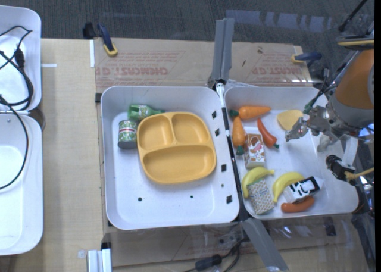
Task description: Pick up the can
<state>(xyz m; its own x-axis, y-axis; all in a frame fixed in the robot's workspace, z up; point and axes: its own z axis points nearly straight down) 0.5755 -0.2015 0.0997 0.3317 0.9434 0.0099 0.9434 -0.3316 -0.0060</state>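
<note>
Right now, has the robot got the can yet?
Not yet. The can lies in the left bin, beside the yellow plate, untouched. The tool hangs over the right bin with nothing between its fingers. Crossing over, grasping and lifting are all left.

Yellow tray (177, 147), seemingly green-labelled can (127, 134), white bins (119, 205).

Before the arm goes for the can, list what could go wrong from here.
1. The can lies in the left bin, tight between the yellow plate and the bin wall, with a green bottle just above it; the tool may bump these.
2. The tool hangs over the right bin, so the arm must cross the divider and the carrots and bananas on its way.
</note>
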